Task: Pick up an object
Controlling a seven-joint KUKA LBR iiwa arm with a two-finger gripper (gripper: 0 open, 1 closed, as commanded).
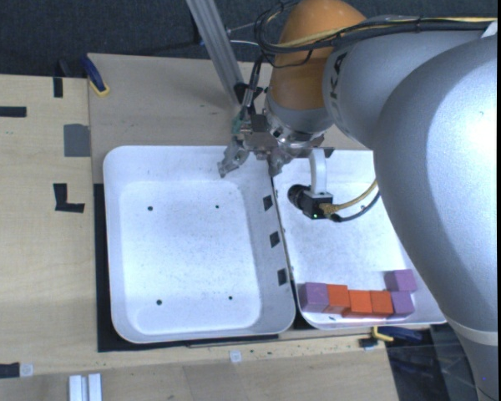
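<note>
Nearest you, the grey arm bulks over the right bin. Its hand hangs above the far rim between the bins, near the left bin; you cannot tell whether it is spread or pressed together, and nothing visibly sits in it. The blocks, purple and orange, lie packed in a row at the right bin's near edge. They look rigid, light and matte: judge an end block the easiest to take across its flat sides. No readable labels or writing.
</note>
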